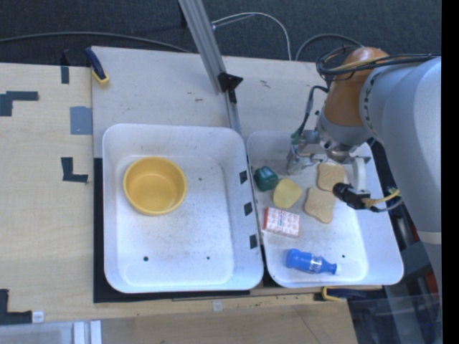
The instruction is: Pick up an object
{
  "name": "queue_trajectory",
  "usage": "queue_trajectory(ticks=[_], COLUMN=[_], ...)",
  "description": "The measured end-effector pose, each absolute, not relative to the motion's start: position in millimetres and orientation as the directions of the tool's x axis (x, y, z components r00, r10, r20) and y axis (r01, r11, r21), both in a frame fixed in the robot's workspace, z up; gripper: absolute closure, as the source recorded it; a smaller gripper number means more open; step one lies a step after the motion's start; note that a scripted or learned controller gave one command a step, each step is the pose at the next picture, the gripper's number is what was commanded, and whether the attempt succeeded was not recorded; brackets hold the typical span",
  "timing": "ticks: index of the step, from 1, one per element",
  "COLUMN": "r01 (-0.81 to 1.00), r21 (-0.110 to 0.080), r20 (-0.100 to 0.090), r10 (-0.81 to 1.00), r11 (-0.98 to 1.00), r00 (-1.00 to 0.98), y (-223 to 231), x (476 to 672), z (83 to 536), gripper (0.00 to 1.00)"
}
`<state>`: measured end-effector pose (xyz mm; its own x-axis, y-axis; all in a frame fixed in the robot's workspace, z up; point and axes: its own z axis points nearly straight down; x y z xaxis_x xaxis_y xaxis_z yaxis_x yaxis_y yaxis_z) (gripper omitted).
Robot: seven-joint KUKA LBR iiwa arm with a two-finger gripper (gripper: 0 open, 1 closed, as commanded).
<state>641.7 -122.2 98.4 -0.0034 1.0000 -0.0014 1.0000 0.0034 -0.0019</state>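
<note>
The right bin (380, 264) holds a small dark green object (265, 178), a pale yellow chunk (287, 193), two tan bread-like slices (331, 176) (320, 203), a red and white box (281, 222) and a blue bottle (310, 261) lying on its side. My gripper (304, 158) hangs low over the back of this bin, just behind the yellow chunk and to the right of the green object. I see nothing held in it. The arm's orange band (348, 92) rises behind it.
In the left bin (179, 256) a yellow bowl (154, 185) sits at the left side. A slanted metal pole (208, 38) comes down to the bins' shared back corner. Cables (301, 49) loop behind the right bin. The grey arm body (416, 149) covers the right bin's right edge.
</note>
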Motion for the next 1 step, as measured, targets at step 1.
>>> queue_trajectory(ticks=[1], r01=[1.0], r21=[0.002], r20=[0.0], r10=[1.0], r11=[0.002], r00=[-0.002], y=[-117.1], x=[641.0], z=[141.7], gripper=[1.0])
